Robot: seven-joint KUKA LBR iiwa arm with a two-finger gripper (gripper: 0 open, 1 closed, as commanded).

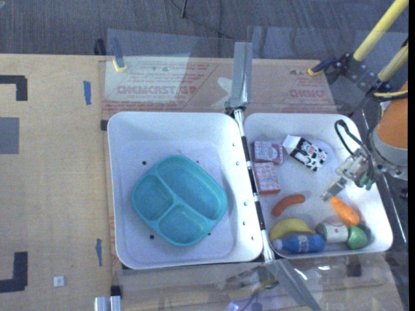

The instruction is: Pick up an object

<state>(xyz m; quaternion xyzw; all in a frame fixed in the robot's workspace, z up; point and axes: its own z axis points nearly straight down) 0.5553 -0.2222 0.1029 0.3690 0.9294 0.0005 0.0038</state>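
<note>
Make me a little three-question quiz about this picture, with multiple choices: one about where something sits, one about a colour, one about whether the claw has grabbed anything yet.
1. Where does the divided plate lie?
A. left bin
B. right bin
C. on the wooden bench

2. What colour is that plate?
A. red
B. teal
C. yellow

3. What is the gripper doing?
A. lifting the banana
B. carrying the plate
C. hanging over the right bin with nothing between its fingers

Answers: 1 A, the plate rests in the left bin. 2 B, it is teal. 3 C, the gripper is above the right bin, near the orange carrot.

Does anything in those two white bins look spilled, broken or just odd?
Nothing stands out. The teal divided plate lies flat, alone in the left bin; the toy foods sit loosely in the right bin, unspilled, with the gripper above them.
</note>
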